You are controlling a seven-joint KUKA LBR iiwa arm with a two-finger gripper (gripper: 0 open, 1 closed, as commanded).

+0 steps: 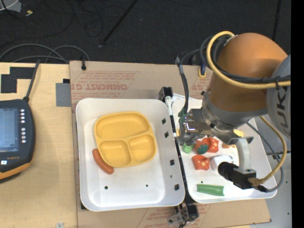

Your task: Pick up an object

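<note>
My arm (247, 75) fills the upper right of the frame, its wrist down over the right bin (263, 184). My gripper (190, 136) sits low at that bin's left edge — its state I cannot tell, the wrist hides it. Just right of it lie a red piece (209, 144), a teal piece (203, 148) and a red block (201, 163); a green stick (210, 189) lies near the bottom rim. Left bin (123, 189) — a yellow tray (126, 138), a sausage (102, 161) touching its lower left.
</note>
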